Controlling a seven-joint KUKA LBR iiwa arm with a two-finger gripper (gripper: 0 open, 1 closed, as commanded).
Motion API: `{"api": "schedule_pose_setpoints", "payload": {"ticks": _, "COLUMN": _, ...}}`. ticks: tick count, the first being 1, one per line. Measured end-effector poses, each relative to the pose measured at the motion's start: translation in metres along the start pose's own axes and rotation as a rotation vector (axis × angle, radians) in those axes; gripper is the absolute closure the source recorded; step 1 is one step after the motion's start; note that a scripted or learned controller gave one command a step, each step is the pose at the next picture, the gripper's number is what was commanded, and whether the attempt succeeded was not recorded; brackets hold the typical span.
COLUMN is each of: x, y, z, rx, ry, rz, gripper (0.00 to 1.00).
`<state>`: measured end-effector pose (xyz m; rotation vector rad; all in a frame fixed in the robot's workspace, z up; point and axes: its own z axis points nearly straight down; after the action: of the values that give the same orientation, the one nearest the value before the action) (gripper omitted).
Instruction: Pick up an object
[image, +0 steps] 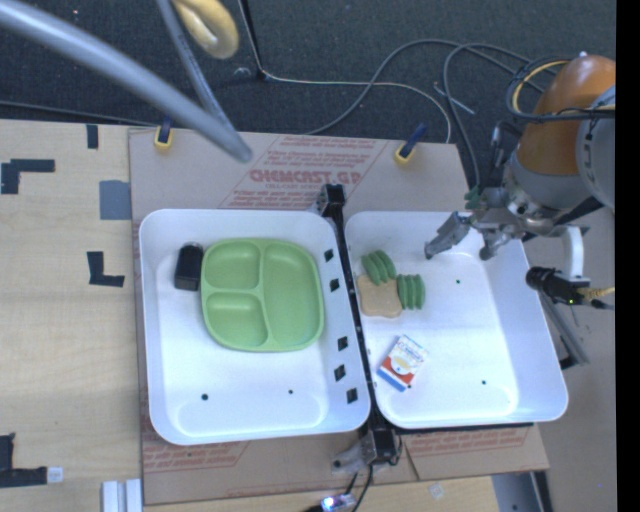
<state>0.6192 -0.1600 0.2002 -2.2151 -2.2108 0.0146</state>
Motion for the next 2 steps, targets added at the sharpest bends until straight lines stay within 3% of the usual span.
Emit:
{"api": "schedule_pose_setpoints", "payload": {"ticks": 1, "x": 0.0, "y": 0.003, "z": -0.008, "rx": -0.014, "ry": -0.002, "rz": -0.003, "gripper": 0.0}}
{"api": "schedule_pose_setpoints", "payload": {"ticks": 2, "x": 0.0, "y": 0.014, "z": 0.046, "rx": -0.011, "ry": -0.003, "rz": -0.005, "gripper": 0.0}}
